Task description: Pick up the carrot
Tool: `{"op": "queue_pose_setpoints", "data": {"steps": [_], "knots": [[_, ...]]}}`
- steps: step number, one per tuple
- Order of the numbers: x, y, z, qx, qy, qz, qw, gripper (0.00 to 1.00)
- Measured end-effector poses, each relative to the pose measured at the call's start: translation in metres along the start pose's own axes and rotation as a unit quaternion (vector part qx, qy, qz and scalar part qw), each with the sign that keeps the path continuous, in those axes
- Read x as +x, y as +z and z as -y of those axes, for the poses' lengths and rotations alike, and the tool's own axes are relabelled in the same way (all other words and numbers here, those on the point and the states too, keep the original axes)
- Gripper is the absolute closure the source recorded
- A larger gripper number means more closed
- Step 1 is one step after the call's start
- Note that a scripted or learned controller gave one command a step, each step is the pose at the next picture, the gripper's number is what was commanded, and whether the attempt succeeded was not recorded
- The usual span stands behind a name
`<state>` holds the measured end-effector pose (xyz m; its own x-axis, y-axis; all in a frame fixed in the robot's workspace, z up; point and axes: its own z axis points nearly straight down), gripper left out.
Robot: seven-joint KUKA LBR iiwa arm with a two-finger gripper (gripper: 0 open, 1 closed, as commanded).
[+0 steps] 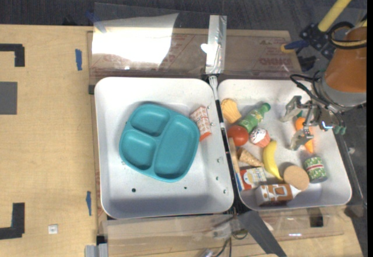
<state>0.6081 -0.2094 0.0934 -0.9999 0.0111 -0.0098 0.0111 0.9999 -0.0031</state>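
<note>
Carrot, small, orange and plastic [307,136], sat between the metal fingers of the two-finger claw [301,126] near the right wall of the right shallow white bin [344,183]. The fingers stood spread on either side of the orange piece, one toward the bin's back and one toward its front; whether they pressed on it could not be told from above. The grey arm with the orange band [348,69] reached in from the right. Beside the claw lay a yellow plastic banana [270,158], a green toy bottle [254,116], a red tomato [237,134], a round tan biscuit [296,177] and a green-labelled can [315,169]. The left white bin [111,192] held a teal divided plate [159,141] and a small red-and-white carton [201,122] at its right edge. Both bins rested on the wooden tabletop [41,133].
</note>
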Motion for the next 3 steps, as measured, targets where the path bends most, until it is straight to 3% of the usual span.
{"op": "queue_pose_setpoints", "data": {"steps": [1,2,3], "knots": [[0.043,0.004,-0.014,-0.001,0.098,0.0,0.9952,0.0],[0.039,-0.01,-0.015,0.0,0.097,0.006,0.9952,1.0],[0.027,-0.043,0.008,0.0,0.124,0.0,0.9923,1.0]]}}
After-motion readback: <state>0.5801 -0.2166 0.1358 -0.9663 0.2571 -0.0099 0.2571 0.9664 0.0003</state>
